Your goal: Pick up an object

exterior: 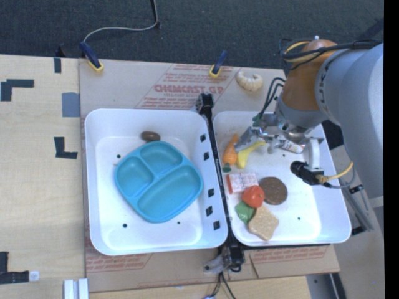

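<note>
As the gripper [259, 136] hangs over the banana [247, 151] near the right bin's [333, 220] left wall, fingers apart, we should lower straight and close gently.

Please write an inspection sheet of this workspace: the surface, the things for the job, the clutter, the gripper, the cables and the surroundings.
Surface: a cardboard sheet on a wooden bench, bearing two white bins side by side.
Job's things: right bin holds a carrot, a banana, a red packet, a brown disc, a tomato, a green piece and a slice of bread.
Clutter: left bin holds a blue divided plate and a small brown piece; a pale ring lies on the cardboard.
Gripper: gripper low in the right bin beside the banana.
Cables: a black cable on the dark floor.
Surroundings: two yellow clamps at the cardboard's far edge.
</note>
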{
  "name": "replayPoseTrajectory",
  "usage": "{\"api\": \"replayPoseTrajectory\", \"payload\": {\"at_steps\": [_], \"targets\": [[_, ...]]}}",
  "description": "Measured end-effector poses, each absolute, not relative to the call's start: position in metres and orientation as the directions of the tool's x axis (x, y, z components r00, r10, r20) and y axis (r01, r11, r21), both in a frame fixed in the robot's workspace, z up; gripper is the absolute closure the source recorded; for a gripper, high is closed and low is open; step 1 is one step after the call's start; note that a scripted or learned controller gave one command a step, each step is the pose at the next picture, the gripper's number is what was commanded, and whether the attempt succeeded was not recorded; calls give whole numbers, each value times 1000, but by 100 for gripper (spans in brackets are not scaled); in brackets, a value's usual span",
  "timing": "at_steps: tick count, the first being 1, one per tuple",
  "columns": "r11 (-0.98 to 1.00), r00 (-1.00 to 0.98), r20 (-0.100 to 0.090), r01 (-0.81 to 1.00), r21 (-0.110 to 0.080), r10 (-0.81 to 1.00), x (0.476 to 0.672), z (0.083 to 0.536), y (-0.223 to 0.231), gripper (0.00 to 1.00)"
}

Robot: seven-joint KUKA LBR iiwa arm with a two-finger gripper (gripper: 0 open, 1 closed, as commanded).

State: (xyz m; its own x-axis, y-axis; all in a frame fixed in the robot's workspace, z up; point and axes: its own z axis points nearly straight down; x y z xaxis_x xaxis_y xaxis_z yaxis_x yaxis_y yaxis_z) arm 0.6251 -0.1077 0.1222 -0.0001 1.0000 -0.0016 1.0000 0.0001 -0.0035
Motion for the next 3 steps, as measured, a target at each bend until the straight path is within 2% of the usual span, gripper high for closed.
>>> {"api": "replayPoseTrajectory", "payload": {"at_steps": [1,2,3], "targets": [[1,-1,-1,1000,-2,1000,636,92,-96,0],[1,-1,-2,1000,5,1000,602,87,-99,0],[1,-1,-2,1000,5,1000,602,96,-100,100]]}}
